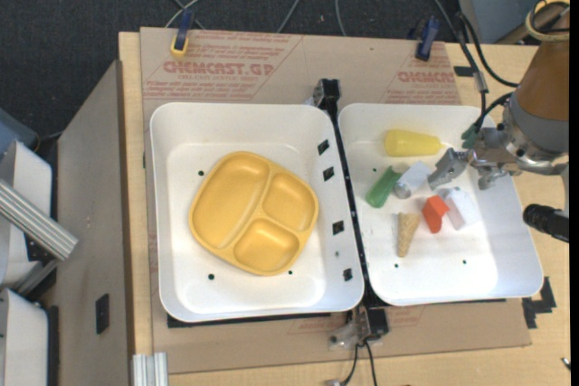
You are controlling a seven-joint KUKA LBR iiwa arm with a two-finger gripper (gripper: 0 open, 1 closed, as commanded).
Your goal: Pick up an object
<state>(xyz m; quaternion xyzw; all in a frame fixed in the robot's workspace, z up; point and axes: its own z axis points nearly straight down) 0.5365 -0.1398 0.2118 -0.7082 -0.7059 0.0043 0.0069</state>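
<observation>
The right bin [507,276] holds several small items: a yellow piece [412,142], a green piece [382,185], a small grey piece [412,179], a red block [436,212] against a white block [458,209], and a tan cone [407,232]. My gripper [466,174] hangs over the upper right of this bin, open, with nothing between its fingers. Its left finger [445,167] points toward the grey piece and stands just above the red block.
The left bin [172,158] holds a yellow divided plate [253,212]. A black divider [339,185] runs between the bins. Cables and clamps lie along the bench's far edge. The arm's orange band [547,86] is at the right.
</observation>
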